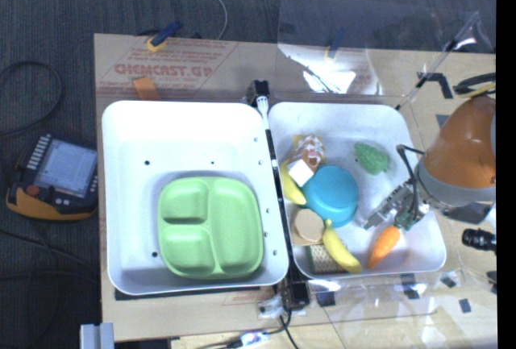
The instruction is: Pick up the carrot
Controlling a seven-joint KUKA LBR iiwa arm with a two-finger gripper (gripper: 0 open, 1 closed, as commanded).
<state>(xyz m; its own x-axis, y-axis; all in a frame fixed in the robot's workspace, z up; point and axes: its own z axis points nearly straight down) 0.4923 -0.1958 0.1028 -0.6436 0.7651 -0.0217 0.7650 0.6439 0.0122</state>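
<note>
Left to right: left bin (129, 130) holds a green divided plate (211, 228), nothing relevant there. Both bins sit side by side on the table (185, 65).

Right bin (339, 115) is cluttered: yellow banana (340, 249) along the front, a tan round piece (307, 226) touching it, a blue bowl (334, 196) mid-bin, a white block (300, 172) and a bagged pastry-looking item (310, 149) behind it, a green leafy piece (372, 158) toward the back.

Carrot (384, 246) lies in the front right part of the right bin, tilted, thick end up toward the hand, tip pointing to the front rim. It sits just beside the banana's end, apart from the bowl.

Hand (397, 210) is low over the bin, right at the carrot's upper end, touching or nearly so. Cannot tell whether its fingers are spread or pressed together; too small and dark against the wrist. No carrot visible between them, so I'd not call it grasped.

Judgement: this is the approach/descent step, grasp not confirmed. Next move calls for centring over the carrot's body rather than its end, aligning the fingers across its long axis, then closing and lifting straight up. Banana is close enough to get clipped.
</note>
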